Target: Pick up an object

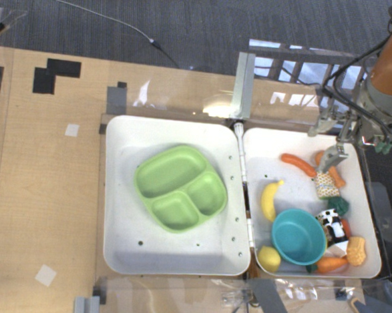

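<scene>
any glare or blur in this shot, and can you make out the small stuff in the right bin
Camera view: bright glare on the clear panel behind the bins; even overhead light, soft shadows round the green plate; the pincer looks slightly soft; the small toys beside the teal bowl are too tiny and crowded to tell apart.

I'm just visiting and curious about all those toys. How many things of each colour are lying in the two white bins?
Green: 2, the divided plate and a small dark green piece
Yellow: 2, the banana and the lemon
Orange: 4, at
Teal: 1, the bowl
Black-and-white: 1, the toy
Patterned: 1, the piece
Total: 11
</scene>
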Controlling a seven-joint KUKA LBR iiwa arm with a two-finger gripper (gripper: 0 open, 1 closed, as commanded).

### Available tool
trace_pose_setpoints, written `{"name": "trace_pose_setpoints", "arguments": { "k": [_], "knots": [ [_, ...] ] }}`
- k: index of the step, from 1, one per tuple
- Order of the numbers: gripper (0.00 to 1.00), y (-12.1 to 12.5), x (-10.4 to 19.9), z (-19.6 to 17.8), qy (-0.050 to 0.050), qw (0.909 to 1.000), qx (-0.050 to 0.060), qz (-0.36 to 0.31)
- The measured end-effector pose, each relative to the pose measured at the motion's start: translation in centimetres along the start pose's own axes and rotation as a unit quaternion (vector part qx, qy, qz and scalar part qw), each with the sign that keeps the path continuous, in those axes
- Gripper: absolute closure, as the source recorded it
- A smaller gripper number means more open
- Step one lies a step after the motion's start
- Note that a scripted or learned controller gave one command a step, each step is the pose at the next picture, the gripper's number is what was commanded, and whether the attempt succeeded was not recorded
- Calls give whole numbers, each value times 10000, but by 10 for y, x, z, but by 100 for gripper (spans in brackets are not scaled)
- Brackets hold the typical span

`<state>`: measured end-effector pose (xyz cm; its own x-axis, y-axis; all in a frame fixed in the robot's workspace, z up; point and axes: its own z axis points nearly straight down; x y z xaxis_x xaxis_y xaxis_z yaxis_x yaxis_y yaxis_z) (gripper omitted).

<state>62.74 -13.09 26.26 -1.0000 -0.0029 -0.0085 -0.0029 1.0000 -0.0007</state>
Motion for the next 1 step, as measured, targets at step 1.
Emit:
{"name": "trace_pose_setpoints", "arguments": {
  "k": [1],
  "knots": [
    [0,3,5,167,69,9961,-26,-877]
  ]
}}
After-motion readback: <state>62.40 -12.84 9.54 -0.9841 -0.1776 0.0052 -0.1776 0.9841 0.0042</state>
